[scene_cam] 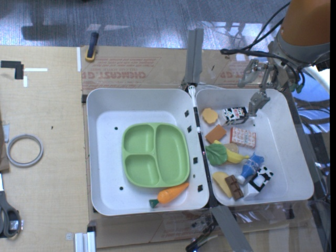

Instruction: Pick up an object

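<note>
So the grey arm with the orange band is reaching in from the right, and its two-finger gripper hangs over the back part of the right-hand shallow white bin, right next to the small black-and-white cow-patterned toy. The fingers point down toward that toy, but I honestly can't tell how far apart they are, and nothing is visibly sitting between them, so I wouldn't call anything held. Looks to me like the approach step, not the grab yet. That bin is packed with candidates: an orange-tan bread-like piece, a brownish-orange block, a pink-and-white checked flat packet, a green leafy toy, a yellow banana-shaped toy, a blue bottle-like toy and a second black-and-white block near the front. The left-hand white bin has a green three-compartment plastic plate with an orange toy carrot lying at its front edge. My guess is the next move needs a short drop and a clean line-up on the cow toy, since its neighbours sit close and could get nudged.
</note>
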Available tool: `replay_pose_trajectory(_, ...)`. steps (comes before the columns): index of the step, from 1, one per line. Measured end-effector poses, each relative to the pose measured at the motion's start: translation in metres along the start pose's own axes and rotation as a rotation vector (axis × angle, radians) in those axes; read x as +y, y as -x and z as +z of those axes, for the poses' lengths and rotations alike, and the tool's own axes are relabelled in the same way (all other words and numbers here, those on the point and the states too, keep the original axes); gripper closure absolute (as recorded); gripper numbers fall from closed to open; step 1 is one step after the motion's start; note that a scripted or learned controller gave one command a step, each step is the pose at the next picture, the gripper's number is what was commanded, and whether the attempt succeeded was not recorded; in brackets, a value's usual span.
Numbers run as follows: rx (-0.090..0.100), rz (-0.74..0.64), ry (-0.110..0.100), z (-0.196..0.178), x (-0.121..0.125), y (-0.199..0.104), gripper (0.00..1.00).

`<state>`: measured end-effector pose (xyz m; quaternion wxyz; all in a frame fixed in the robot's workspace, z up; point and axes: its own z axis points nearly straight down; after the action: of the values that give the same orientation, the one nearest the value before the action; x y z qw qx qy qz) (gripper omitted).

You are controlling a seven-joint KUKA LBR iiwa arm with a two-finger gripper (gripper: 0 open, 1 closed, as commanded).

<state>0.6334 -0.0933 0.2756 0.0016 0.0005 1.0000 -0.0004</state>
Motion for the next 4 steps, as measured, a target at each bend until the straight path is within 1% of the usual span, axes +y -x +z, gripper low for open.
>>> replay_pose_trajectory(1,0.001,0.036,0.001,0.084,0.01,0.01,0.0)
replay_pose_trajectory(2,-0.017,0.197,0.001,0.161,-0.015,-0.031,0.0)
replay_pose_trajectory(3,-0.008,0.295,0.001,0.179,-0.051,-0.085,0.0)
replay_pose_trajectory(4,-0.002,0.383,-0.002,0.182,-0.002,-0.084,0.0)
